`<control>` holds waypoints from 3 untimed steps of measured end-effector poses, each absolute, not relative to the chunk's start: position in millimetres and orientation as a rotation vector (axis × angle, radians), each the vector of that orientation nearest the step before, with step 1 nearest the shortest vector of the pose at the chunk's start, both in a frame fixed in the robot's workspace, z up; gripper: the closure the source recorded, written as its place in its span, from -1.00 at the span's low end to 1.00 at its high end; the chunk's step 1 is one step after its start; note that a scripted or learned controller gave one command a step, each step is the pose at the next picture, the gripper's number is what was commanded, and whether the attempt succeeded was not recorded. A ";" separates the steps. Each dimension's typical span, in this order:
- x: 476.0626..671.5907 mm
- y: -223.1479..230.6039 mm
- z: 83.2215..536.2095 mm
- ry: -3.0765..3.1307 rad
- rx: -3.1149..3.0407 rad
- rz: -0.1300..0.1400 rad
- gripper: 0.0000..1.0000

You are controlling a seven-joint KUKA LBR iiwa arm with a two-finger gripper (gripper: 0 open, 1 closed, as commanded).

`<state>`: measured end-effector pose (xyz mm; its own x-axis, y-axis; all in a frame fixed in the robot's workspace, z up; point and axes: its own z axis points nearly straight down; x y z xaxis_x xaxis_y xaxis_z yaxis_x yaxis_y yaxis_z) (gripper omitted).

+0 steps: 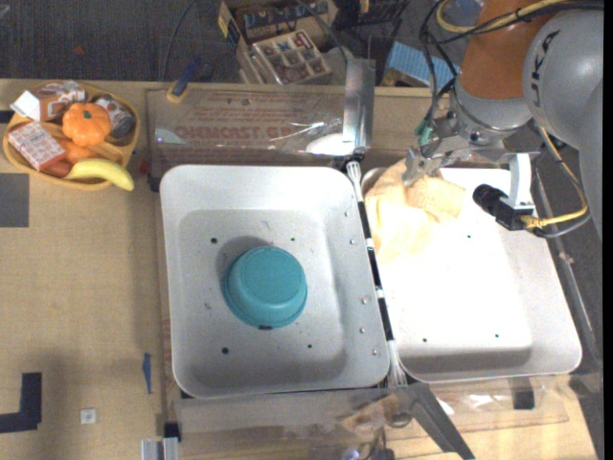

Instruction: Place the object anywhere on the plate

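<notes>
While the gripper (422, 160) hangs over the far-left corner of the right-hand shallow white bin (498, 338), its thin metal fingers (415, 166) reach down to the top edge of a pale cream, crumpled soft object (417, 217), cloth or bread-like, I cannot say which. Whether those fingers are spread or pinched is beyond telling at this size, and nothing shows plainly between them, so I would not call the object held.

That object lies in the far-left part of the right bin, close against the wall shared with the left bin. The round teal plate (266, 286), which looks more like an upturned dish, sits near the middle of the left-hand white bin (192, 199), well apart from the object.

The risks, as I judge them: a soft, floppy thing may slip or sag out of a narrow pinch; taken by its edge, it could trail and catch on the two bin rims during the crossing; the plate's domed top could let it slide off; and working so near the bin wall, the fingers may strike the rim.

Counted: one arm (536, 56), one gripper, two bins, one teal plate, one cream object. On the bench's far-left corner stands one bowl of toy food (67, 142), including one orange pumpkin and one yellow banana.
</notes>
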<state>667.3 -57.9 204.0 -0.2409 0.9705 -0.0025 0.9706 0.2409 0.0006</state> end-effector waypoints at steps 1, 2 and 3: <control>668.5 -56.7 225.8 2.474 1.929 0.001 1.00; 643.7 -12.1 236.6 2.811 1.399 0.001 1.00; 615.4 31.9 225.6 3.032 0.813 0.002 1.00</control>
